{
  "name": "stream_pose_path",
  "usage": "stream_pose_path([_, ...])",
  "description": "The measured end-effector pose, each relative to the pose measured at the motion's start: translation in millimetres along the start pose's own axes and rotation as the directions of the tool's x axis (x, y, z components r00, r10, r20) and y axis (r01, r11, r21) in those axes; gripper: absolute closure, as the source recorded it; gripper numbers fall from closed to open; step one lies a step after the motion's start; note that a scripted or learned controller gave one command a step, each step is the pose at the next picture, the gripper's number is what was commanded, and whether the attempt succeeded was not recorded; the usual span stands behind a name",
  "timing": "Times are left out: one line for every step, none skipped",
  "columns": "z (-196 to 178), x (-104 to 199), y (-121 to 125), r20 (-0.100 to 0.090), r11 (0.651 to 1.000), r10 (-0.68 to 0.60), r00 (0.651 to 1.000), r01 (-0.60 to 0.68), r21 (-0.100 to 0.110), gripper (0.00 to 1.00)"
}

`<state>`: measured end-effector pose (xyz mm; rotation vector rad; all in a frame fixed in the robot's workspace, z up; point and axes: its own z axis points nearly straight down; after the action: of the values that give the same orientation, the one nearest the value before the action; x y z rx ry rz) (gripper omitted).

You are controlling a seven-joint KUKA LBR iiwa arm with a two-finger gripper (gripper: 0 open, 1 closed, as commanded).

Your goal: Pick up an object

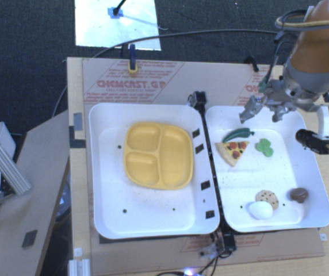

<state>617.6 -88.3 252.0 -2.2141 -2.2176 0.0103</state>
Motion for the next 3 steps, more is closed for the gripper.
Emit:
stream_pose_path([-7, 0, 2, 0.001, 1.000, -0.002, 1.000, 0.002, -0.012, 0.00])
stream_pose_path([49, 3, 12, 0.001, 1.000, -0.002, 1.000, 0.002, -0.010, 0.00])
stream_pose_path([90, 4, 14, 0.001, 1.000, 0.000, 1.000, 0.000, -0.010, 0.00])
